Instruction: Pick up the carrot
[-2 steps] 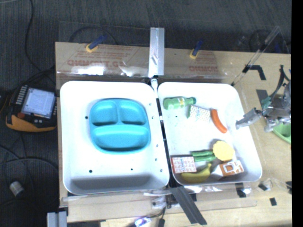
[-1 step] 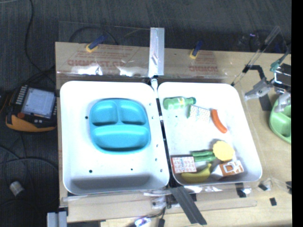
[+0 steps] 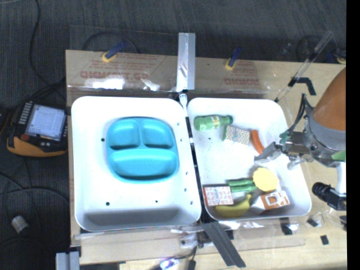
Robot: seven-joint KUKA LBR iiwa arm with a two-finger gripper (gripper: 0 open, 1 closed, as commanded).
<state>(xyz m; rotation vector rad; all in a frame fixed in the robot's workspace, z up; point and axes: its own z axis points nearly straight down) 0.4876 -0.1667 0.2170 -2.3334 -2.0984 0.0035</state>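
The carrot [image 3: 256, 141] is small and orange. It lies in the right bin [image 3: 209, 165], near the far right side, tilted a little. Just to its left is a small patterned packet [image 3: 237, 134], and left of that lies a green bottle [image 3: 212, 122] on its side.

The gripper [image 3: 274, 152] is low over the right bin, just beside the carrot on its near side. I cannot tell if it is closed or not, and nothing shows inside it. The grey arm [image 3: 326, 134] with its orange band reaches in from the right.

Closer to the front of the bin are a yellow round thing [image 3: 265, 179], a green vegetable [image 3: 241, 183], a banana [image 3: 235, 208], a red and white box [image 3: 217, 195] and an orange box [image 3: 275, 200].

The left bin [image 3: 84, 196] holds a blue plate [image 3: 142, 149] with three parts. Both bins sit on the table [image 3: 135, 66].
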